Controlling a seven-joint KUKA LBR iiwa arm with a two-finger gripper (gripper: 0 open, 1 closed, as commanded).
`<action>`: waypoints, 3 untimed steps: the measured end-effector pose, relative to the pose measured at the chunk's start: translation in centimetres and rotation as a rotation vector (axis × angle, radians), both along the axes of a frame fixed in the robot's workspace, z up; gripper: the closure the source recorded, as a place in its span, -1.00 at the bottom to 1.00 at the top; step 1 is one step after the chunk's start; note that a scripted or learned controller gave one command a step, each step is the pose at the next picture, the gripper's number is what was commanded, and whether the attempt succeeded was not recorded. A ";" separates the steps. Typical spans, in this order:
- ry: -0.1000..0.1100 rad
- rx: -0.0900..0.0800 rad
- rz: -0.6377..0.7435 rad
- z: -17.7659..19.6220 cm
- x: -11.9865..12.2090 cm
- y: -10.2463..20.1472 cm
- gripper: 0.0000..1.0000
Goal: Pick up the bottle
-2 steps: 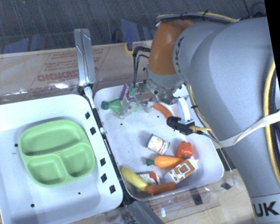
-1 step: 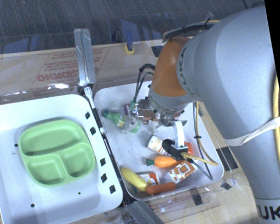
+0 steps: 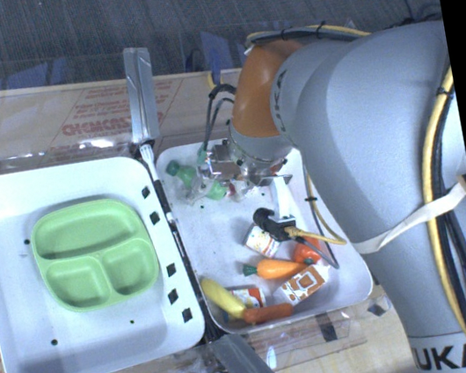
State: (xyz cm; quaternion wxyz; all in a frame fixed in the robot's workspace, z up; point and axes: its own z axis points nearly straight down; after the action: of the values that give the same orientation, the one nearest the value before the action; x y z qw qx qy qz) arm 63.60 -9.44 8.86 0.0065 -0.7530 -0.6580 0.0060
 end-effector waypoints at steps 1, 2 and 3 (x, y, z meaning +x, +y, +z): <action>-0.017 0.000 0.145 10.4 1.1 2.7 -1.00; -0.014 0.001 0.222 0.2 -2.6 -1.2 -1.00; -0.013 0.001 0.226 1.2 -2.6 -1.1 1.00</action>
State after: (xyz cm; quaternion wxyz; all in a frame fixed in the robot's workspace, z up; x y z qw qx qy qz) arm 61.01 -10.59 10.08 0.0017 -0.6741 -0.7386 0.0015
